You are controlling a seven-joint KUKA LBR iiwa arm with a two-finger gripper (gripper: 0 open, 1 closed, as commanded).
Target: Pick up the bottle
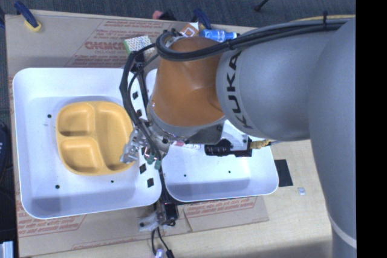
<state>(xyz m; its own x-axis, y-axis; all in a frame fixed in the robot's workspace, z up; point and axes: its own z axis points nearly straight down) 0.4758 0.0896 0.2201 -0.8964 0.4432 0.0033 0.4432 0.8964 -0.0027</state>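
Two shallow white bins sit side by side on the tabletop (pixel 72 39), which is covered with printed cardboard. The left bin (pixel 30 148), toward the tabletop's left edge, holds a yellow tray (pixel 91 136) divided into three compartments; nothing can be seen in any of them. Only the near strip of the right bin (pixel 205 185) is visible, and nothing lies on that strip.

The arm (pixel 272 93) covers most of the right bin, with its orange band over the bin's middle. The claw (pixel 138 151) is low over the seam between the two bins, just beside the tray's right rim. It is small and tangled with cables, so I cannot tell whether it is open or closed, and I can see nothing gripped in it.

The bottle (pixel 216 35) seems to be the blue and clear thing at the far side of the right bin, toward the tabletop's far edge. Only a sliver of it shows past the arm, well apart from the claw, so its shape is hard to make out. Beside it, also near the far edge, are a small green patterned box (pixel 138 43) and a partly hidden orange and white scrap (pixel 191 29)
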